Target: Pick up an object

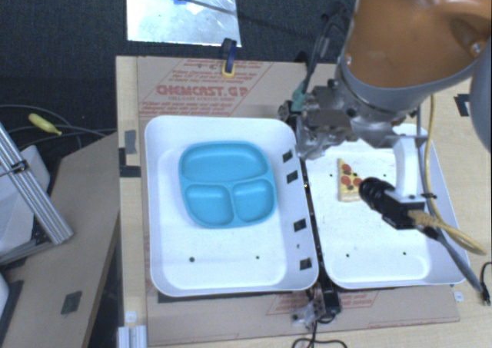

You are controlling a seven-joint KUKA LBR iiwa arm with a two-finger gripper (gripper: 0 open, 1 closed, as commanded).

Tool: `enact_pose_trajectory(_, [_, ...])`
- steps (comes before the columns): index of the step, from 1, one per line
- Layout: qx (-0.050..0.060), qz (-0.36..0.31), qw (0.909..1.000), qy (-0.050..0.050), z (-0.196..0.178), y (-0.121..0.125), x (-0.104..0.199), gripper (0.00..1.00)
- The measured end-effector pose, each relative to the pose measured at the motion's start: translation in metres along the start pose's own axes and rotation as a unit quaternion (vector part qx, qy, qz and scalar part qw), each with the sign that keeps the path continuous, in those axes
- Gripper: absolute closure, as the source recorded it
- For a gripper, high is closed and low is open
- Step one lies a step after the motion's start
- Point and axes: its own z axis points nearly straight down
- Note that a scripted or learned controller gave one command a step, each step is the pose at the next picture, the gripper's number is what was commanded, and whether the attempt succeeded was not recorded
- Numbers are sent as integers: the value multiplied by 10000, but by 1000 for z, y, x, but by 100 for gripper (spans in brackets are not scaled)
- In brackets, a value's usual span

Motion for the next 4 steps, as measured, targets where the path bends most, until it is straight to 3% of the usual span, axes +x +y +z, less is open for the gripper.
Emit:
enact_pose_trajectory(1, [-15,3,10000,4,-40,1,18,100])
enact_pose_trajectory(2, [7,2,10000,-4,-21,0,29,100])
enact_pose_trajectory(3, [2,-6,10000,6,-29,0,75,100])
enact_pose_trajectory(4, [-8,39,10000,1,-56,1,38,100])
